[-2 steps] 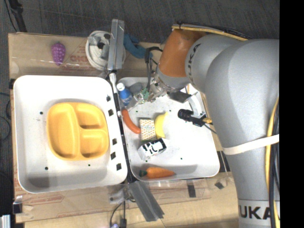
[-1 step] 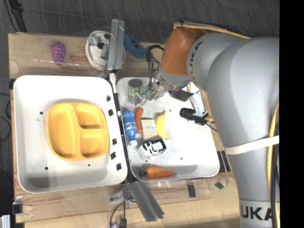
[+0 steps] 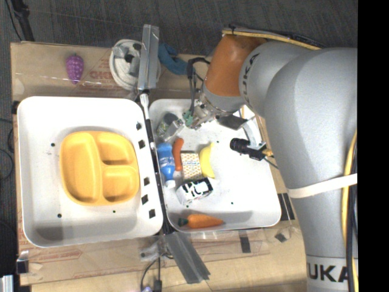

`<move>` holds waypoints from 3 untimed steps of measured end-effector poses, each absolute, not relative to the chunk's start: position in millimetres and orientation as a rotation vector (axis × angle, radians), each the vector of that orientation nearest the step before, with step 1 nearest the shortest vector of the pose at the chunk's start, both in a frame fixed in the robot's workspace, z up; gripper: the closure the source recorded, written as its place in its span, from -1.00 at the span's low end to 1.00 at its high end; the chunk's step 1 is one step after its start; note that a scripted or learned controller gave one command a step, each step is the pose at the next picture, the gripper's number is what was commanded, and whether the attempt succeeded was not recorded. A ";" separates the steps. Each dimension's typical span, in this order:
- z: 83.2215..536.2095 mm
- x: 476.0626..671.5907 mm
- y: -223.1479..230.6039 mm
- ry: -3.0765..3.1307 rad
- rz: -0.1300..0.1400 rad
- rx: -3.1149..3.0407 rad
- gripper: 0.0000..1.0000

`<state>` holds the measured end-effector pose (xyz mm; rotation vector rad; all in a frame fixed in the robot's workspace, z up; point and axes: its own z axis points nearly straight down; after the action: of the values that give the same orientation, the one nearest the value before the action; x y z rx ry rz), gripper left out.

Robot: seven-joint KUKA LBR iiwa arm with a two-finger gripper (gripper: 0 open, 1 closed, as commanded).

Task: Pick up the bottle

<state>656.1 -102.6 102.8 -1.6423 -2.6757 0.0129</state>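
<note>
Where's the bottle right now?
The bottle lies in the right bin, against its left wall next to the divider between the bins, with an orange carrot-like piece alongside it on the right.

You'll find the bottle lying on its side in the right bin, tight against the left wall. It's blue with a white cap end pointing toward the near edge.

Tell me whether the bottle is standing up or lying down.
Lying down: the blue bottle shows its full length flat on the right bin's floor, against the left wall.
</note>
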 end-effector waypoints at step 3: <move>91.3 493.6 -107.0 -2.922 0.000 -1.149 -1.00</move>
<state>493.6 -107.0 91.3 -1.1488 -2.9217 -0.0002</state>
